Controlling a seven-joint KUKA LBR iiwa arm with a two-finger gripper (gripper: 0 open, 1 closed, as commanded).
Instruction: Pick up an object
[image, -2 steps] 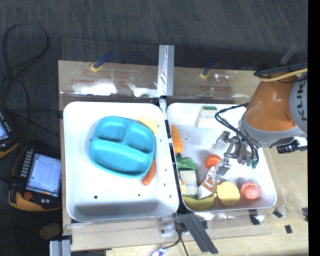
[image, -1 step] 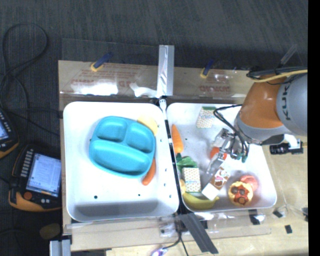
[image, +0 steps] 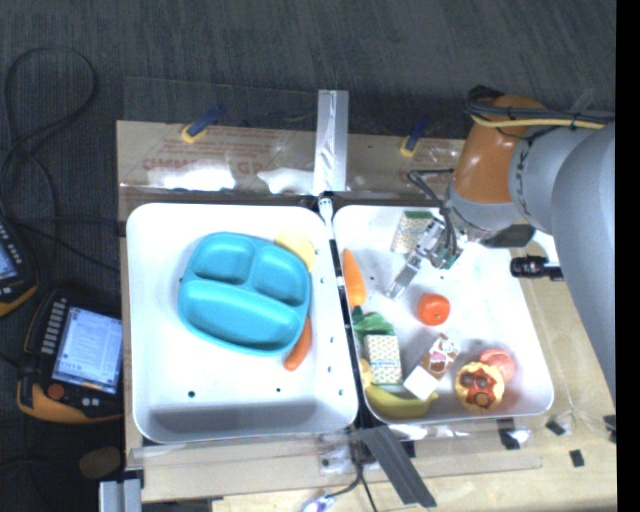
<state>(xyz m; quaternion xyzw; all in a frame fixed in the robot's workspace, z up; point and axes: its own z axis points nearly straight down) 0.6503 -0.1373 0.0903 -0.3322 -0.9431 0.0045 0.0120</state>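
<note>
My gripper (image: 399, 287) hangs low over the upper middle of the right bin (image: 520, 320), with the grey arm and its orange band reaching in from the upper right. It sits above bare bin floor, between an orange carrot (image: 353, 278) to its left and a small red-orange ball (image: 433, 309) to its lower right. I see nothing in it. A patterned packet (image: 408, 231) lies just behind it. Farther forward lie a green item (image: 371, 323), a patterned block (image: 383, 353), a banana (image: 398, 402), a small carton (image: 441, 353) and a round red-and-yellow toy (image: 478, 386).
The left bin (image: 160, 390) holds a blue divided plate (image: 245, 290), a yellow piece (image: 294, 246) at the plate's upper right and an orange carrot-like piece (image: 299, 347) at its lower right. A ridge (image: 338, 320) separates the bins. Cables and a pendant lie left of the bench.
</note>
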